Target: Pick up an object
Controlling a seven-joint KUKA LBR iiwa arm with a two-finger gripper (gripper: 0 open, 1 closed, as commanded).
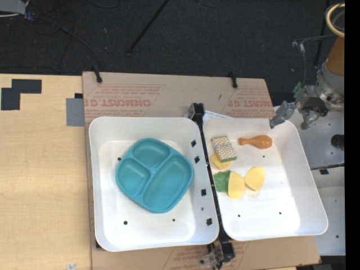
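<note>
Your gripper (pixel 296 112) sits at the upper right, just past the far right corner of the right bin (pixel 292 207). Its two fingers look spread apart, one pointing toward the bin corner, though the view is small there and you may not be able to trust that fully. Nothing is between them, and they touch none of the objects.

In the right bin you have an orange drumstick-shaped toy (pixel 256 142) nearest the gripper, a patterned sponge block (pixel 224 148) beside the divider, and below them a cluster of yellow pieces (pixel 254 178) with a green piece (pixel 221 180). The left bin (pixel 107 134) holds a teal divided plate (pixel 154 174).
</note>
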